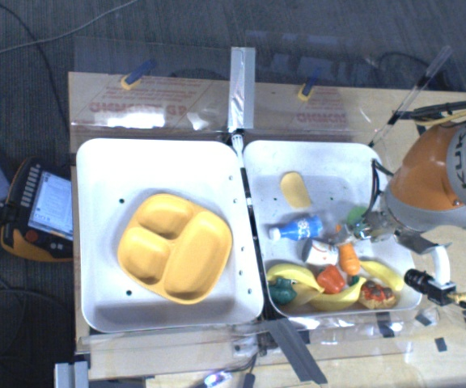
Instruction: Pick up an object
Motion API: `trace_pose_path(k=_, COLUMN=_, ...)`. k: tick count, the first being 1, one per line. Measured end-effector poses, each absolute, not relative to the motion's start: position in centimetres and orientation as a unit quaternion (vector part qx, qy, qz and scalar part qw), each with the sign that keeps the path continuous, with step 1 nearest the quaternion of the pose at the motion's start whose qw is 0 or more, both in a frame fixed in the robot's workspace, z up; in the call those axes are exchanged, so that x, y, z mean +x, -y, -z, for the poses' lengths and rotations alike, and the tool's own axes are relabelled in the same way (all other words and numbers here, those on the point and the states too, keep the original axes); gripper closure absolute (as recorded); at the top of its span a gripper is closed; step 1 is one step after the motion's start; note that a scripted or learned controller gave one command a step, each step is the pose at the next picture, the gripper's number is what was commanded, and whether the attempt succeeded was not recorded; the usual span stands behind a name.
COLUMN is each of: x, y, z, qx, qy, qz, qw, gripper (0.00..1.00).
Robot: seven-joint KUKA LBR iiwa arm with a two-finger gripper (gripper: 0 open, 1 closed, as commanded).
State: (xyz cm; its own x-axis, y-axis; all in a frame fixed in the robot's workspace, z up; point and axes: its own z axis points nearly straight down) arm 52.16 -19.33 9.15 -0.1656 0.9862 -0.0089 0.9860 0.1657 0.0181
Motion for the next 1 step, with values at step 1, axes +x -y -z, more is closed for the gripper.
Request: trace_pose_path(k=1, x=56.02, y=16.35, z=-19.97, qx=0.695, qy=-0.719, qz=0.0012, qw=0.0, gripper=1.0)
